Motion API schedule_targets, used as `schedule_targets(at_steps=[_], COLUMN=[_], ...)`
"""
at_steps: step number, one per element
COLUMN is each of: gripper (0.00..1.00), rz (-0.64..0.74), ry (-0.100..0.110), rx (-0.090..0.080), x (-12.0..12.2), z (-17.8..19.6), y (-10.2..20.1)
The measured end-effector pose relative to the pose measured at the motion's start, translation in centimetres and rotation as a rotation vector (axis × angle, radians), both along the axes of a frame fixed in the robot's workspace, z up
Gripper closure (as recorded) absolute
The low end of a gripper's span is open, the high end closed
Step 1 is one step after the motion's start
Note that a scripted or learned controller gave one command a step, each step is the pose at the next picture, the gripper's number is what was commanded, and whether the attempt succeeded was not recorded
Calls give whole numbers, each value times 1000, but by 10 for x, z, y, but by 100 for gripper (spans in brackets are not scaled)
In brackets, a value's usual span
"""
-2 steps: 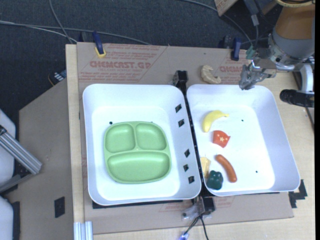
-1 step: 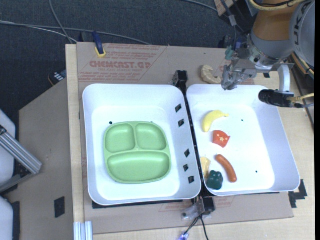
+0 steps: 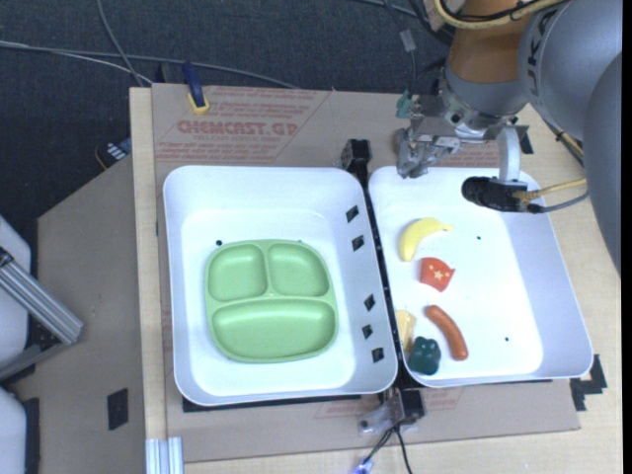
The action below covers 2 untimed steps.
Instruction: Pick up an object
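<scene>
Grey arm poised over the right bin's far edge, toy food lying untouched below.

Grey and orange-banded, the arm (image 3: pixel 513 38) came in from about 1 o'clock, wrist pointing down, its gripper (image 3: pixel 420 161) hanging over the far left corner of the right bin (image 3: pixel 553 294); whether the fingers were open or closed could not be told, and nothing showed between them. Toward 6 o'clock from it lay a toy banana (image 3: pixel 422 236), a red strawberry piece (image 3: pixel 436 275), a sausage (image 3: pixel 446 331) and a dark green pepper (image 3: pixel 425 355). The left bin (image 3: pixel 183 265) held a green divided plate (image 3: pixel 271 300). Red lettering on the cardboard sheet (image 3: pixel 257 126) at 12 o'clock read "CHEMCAST GP". Dark carpet (image 3: pixel 59 97) with loose cables (image 3: pixel 109 28) surrounded the bench.
</scene>
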<state>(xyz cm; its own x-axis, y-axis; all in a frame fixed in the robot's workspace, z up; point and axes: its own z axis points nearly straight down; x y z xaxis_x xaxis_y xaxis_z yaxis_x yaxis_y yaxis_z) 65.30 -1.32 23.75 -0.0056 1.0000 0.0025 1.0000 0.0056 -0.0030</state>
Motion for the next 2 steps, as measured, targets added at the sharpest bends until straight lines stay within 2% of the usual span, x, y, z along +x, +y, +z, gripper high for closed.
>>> schedule_targets(at_steps=[2], gripper=[100], rz=[-1], ry=[-5], rx=[-1], x=[9], z=[-14], y=[99])
